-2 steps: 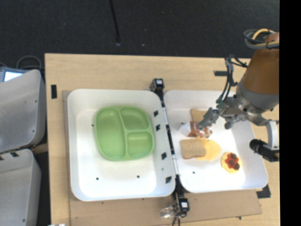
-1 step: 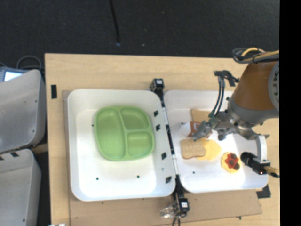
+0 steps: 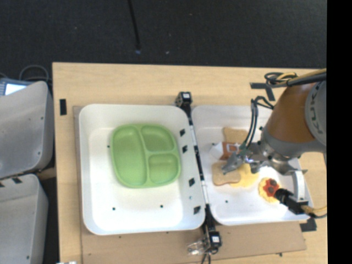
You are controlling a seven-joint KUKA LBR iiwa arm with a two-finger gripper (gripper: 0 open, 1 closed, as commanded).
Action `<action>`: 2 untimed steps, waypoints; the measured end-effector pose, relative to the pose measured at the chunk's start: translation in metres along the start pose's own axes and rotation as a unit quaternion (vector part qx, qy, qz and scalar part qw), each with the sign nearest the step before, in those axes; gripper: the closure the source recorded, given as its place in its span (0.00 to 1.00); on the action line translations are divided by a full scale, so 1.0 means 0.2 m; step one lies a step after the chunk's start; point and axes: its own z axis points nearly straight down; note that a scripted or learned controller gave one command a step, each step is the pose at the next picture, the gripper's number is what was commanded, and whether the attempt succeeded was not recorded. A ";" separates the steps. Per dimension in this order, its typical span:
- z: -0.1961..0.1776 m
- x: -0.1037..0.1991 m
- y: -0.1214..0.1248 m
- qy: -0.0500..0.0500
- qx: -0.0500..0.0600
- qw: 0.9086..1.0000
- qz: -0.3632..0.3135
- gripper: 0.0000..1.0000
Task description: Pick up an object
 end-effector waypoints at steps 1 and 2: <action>0.19 -0.01 0.01 0.000 -0.004 1.000 0.000 0.00; 0.11 -0.02 0.03 -0.002 -0.012 1.000 0.005 1.00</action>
